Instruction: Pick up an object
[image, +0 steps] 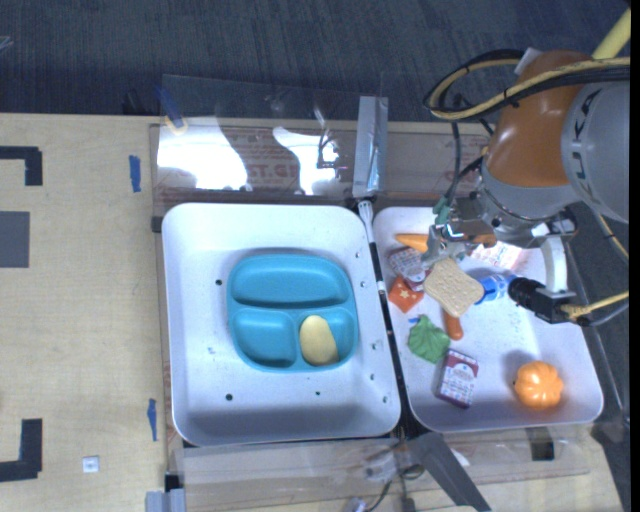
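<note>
Tan cracker-like slab, tilted, in the right bin, directly below the gripper; whether it sits between the fingers, or how wide they stand, cannot be told. Nearby in that bin: green leafy piece, small red box, orange pumpkin. Left bin: blue divided tray holding a yellow oval item.

Wooden bench across frame, two white bins side by side: left bin centre, right bin at right, black marks and blue tape at left
</note>
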